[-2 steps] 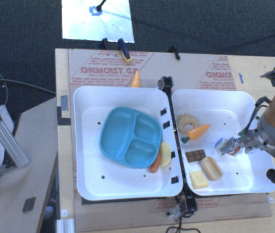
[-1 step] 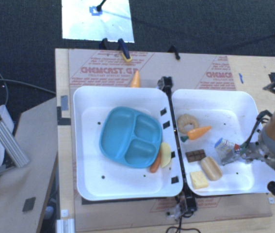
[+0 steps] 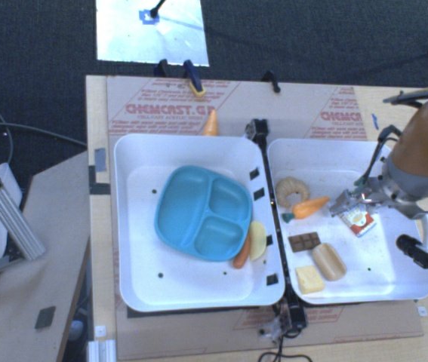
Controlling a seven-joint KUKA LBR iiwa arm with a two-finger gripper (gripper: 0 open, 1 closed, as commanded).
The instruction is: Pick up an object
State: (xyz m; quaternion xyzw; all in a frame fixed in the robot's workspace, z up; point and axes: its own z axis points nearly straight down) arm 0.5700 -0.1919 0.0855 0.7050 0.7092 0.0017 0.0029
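Bench (image 3: 100, 202) under two white bins (image 3: 134, 277)

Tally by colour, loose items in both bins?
Blue: 1, divided plate
Orange: 2, carrot, small orange piece
Tan/brown: 3, bagel, bread roll, chocolate bar
Yellow: 2, cheese slice, pale slice
Red-white: 1, carton
Total: 9

1. Claw (image 3: 352, 202) hangs low over the right bin (image 3: 406, 285), just above a small carton (image 3: 360, 222).
2. Carrot (image 3: 309, 207), bagel (image 3: 291, 191) nearby.
3. Left bin (image 3: 138, 277) holds a blue tray (image 3: 202, 211).
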